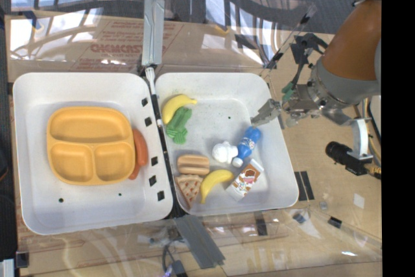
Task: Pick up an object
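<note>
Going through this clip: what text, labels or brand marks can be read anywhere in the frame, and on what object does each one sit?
Red print on the cardboard sheet behind the bins: blurred, unreadable.
Printed front of the small carton in the right bin: red and white graphics, too small to read.
Blue bottle: no legible label.
No other writing visible.

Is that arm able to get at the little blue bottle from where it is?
Probably yes. The blue bottle lies just below-left of the gripper, uncovered; the white ball touching it might crowd a grab.
</note>
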Available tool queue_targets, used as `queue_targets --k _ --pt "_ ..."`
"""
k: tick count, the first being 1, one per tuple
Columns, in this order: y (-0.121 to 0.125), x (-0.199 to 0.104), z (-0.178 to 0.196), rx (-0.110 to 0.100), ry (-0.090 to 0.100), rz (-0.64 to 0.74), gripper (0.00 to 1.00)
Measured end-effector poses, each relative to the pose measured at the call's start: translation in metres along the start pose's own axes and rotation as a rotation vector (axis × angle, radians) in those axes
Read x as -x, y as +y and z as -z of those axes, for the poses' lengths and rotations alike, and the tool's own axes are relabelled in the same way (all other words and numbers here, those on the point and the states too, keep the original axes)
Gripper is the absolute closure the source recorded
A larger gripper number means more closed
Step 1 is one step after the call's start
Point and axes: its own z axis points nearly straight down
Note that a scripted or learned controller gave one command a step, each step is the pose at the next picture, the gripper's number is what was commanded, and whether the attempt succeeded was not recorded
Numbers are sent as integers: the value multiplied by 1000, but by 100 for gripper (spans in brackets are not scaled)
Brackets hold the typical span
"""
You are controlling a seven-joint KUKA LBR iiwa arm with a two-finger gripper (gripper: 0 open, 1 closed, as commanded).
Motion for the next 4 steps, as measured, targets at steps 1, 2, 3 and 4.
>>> queue_targets --k 1,2,3,4 --pt "12 -38 -162 -8 2 -299 0" --pt "58 4 -90 5 -2 61 0" --pt "14 21 -191 2 1 -133 0" --pt "14 21 -191 2 1 -133 0"
